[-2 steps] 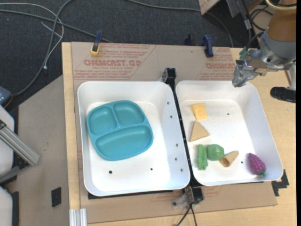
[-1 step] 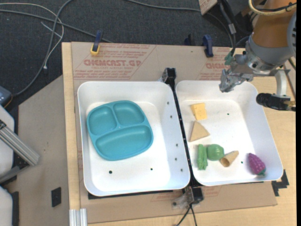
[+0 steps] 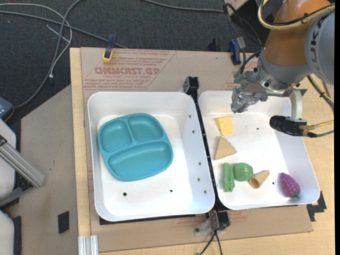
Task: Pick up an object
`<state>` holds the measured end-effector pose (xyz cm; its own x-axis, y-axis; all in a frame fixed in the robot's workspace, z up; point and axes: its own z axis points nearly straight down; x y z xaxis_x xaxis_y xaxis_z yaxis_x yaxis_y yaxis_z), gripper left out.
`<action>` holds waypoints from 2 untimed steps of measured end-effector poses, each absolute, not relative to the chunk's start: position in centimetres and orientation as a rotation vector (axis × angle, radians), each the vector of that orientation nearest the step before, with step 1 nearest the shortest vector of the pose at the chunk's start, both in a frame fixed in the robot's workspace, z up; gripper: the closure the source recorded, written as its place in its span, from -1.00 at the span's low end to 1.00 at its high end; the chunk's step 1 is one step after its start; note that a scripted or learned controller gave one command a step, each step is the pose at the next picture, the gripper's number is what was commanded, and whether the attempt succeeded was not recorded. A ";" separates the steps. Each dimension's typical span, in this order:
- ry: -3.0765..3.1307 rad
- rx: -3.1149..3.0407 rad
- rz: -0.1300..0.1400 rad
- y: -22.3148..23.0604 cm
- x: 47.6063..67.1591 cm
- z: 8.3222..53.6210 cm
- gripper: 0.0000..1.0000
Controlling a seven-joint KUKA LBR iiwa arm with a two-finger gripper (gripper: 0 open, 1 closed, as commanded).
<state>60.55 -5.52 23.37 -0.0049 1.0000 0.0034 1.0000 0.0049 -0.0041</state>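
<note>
My gripper (image 3: 240, 104) hangs over the back of the right bin (image 3: 265, 142), above and slightly right of a yellow cheese block (image 3: 224, 125). Nothing shows between its fingers. In front of the block lies a tan wedge (image 3: 224, 148). Nearer the front edge are a green vegetable toy (image 3: 235, 173), a small tan cone (image 3: 259, 179) and a purple grape bunch (image 3: 289, 184).
The left bin (image 3: 106, 195) holds a teal divided plate (image 3: 136, 145). A black clamp (image 3: 190, 84) sits at the back where the bins meet. A black cylinder (image 3: 287, 124) on the arm overhangs the right bin's right side. Cardboard lies under both bins.
</note>
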 end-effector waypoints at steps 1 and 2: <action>-2.224 -2.213 -0.001 -0.8 58.6 24.2 1.00; -2.223 -2.212 0.001 4.1 55.5 23.9 1.00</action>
<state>55.49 4.14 23.89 -0.0047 1.0000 0.0035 1.0000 0.0047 -0.0044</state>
